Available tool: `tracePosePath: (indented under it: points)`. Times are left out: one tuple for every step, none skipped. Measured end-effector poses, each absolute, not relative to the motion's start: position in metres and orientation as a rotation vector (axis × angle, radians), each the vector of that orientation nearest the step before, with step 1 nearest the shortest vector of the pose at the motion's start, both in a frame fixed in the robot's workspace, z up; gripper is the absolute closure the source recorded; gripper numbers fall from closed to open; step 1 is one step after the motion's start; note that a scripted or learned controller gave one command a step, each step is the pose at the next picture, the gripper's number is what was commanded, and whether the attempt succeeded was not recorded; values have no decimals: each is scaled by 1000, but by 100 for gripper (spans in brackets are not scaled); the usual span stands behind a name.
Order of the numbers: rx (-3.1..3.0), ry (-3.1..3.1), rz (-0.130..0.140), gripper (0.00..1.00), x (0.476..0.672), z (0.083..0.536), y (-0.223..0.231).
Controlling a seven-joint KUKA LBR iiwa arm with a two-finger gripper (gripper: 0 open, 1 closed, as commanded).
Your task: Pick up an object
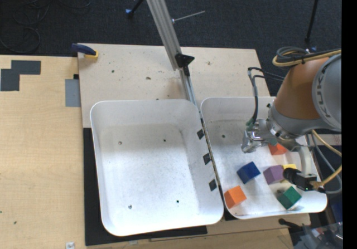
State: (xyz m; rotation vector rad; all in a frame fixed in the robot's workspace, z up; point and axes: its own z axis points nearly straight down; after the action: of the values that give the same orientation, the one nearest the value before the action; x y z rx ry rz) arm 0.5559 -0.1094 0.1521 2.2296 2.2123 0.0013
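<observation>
the right bin [223, 114], smooth white plastic with rounded corners, holds five small blocks: a blue cube [249, 172], a purple cube [273, 174], an orange cube [235, 195], a green cube [290, 197] and a red-orange block [277, 149] partly hidden under the arm's wrist at the blue cube's 2 o'clock. the metal gripper [252, 140] hangs just above the blue cube at its 12 o'clock, and i cannot tell how it is set. the left bin [106, 131] is speckled, with a ribbed aluminium post [164, 25] leaning at its 1 o'clock.

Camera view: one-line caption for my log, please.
KUKA arm's claw low in the right bin, beside blue, purple and orange blocks.
</observation>
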Motion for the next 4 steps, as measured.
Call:
tracePosePath:
  points:
    - [2221, 2218, 3, 100, 555, 214, -116]
    - [2220, 2225, -1, 100, 555, 219, -117]
    - [2220, 2227, 0, 100, 573, 212, -65]
    - [2218, 2229, 1, 100, 584, 226, -11]
